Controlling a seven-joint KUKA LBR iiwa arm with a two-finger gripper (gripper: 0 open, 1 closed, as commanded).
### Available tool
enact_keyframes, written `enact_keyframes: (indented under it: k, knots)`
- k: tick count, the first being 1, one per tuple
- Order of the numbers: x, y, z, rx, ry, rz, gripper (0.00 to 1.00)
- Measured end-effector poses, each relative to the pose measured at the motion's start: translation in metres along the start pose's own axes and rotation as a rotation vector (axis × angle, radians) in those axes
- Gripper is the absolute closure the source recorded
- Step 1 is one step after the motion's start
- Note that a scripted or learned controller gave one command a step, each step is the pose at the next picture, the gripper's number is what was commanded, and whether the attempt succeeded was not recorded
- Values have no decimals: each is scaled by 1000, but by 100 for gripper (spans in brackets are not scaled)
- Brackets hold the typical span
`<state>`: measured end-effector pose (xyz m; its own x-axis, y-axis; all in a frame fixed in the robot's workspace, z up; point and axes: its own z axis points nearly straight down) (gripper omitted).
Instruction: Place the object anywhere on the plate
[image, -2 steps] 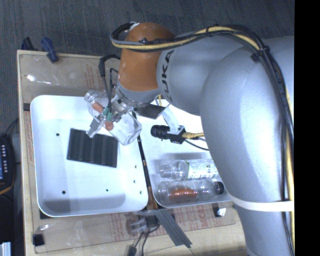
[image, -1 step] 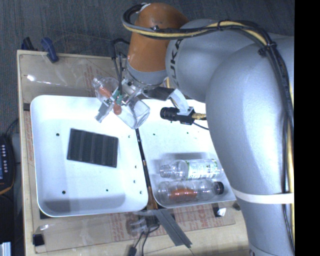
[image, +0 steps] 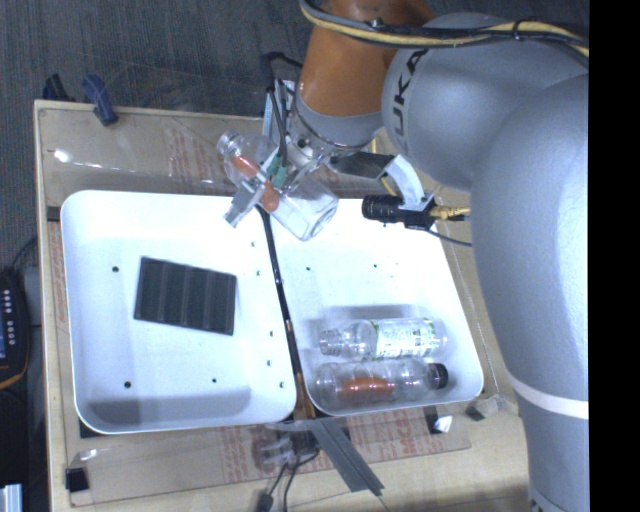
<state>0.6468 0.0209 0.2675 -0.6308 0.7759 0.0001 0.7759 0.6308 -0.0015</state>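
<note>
I'm seeing the gripper (image: 262, 187) gripping a clear bottle (image: 290, 200) at the bins' far edge; the dark plate (image: 186, 295) is lying left.

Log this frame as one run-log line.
gripper: shut on clear plastic bottle, above the bins' divide | dark ribbed rectangular plate: left white bin, bare | two clear bottles: right bin | placement: not yet done

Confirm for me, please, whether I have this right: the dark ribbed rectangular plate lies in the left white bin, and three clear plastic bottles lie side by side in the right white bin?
Not quite: the camera view shows two clear plastic bottles lying side by side in the right white bin, not three. The dark ribbed rectangular plate does lie in the left white bin.
</note>
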Motion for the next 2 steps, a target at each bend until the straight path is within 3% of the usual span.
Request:
enact_keyframes:
  k: [1, 2]
  knots:
    - [-39, -42, -25, 1, -1, 302, 100]
    - [6, -33, 68, 5, 4, 20, 100]
